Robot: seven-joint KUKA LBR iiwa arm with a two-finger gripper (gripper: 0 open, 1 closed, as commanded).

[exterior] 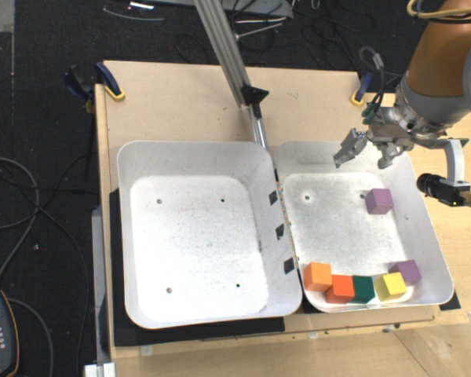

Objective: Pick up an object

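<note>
A purple cube [378,201] lies alone in the right bin [322,210], toward its far right side. Along that bin's near wall sits a row of blocks: orange [319,276], red-orange [343,287], green [363,289], yellow [391,286] and a second purple one [408,272]. My gripper [368,152] hangs above the far edge of the right bin, up and slightly left of the lone purple cube. Its two grey fingers are spread apart with nothing between them.
The left bin [192,230] lies beside the right one, and small black clips mark the seam between them. A metal pole [228,49] slants in from the top to the bins' far junction. Clamps sit at the bench's far corners.
</note>
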